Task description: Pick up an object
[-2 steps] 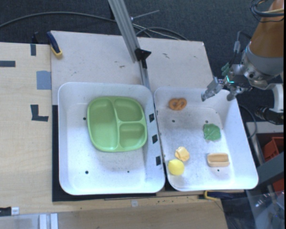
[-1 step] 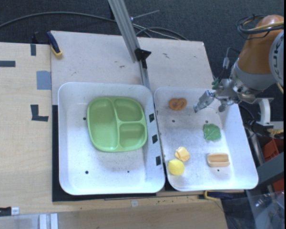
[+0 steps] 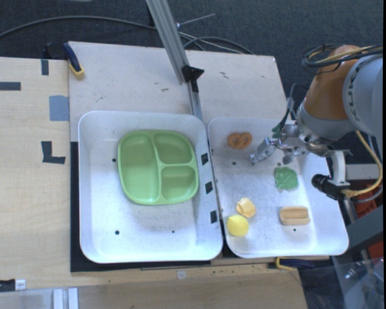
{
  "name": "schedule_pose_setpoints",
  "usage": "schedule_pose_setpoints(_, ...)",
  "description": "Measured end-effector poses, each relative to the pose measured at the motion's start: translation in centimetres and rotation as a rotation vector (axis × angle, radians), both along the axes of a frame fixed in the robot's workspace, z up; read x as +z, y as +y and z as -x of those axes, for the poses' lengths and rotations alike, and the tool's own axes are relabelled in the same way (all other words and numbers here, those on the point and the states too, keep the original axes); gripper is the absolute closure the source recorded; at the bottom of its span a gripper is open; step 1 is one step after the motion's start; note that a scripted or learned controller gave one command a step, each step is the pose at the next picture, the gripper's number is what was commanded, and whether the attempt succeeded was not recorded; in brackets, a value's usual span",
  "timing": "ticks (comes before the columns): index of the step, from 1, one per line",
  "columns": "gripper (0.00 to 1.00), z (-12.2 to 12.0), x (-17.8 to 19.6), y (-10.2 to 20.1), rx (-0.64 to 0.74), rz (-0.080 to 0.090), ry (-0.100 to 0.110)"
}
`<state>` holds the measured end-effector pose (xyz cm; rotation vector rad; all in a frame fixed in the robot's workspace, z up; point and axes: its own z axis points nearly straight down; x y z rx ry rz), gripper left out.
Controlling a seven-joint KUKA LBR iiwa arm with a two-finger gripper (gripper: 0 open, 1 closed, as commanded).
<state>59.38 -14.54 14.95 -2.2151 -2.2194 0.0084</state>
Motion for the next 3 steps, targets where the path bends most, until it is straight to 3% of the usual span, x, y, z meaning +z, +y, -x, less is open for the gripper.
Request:
schedule_pose_setpoints(1,0.00,-0.3,-5.6,1.0,0.000,0.000,0.000)
schedule_pose_setpoints(2,1.00,-0.4,-4.2,1.0,0.000,0.000,-0.005)
schedule_pose_setpoints(3,1.00,0.0,0.6,0.2,-0.001,0.001,-0.010)
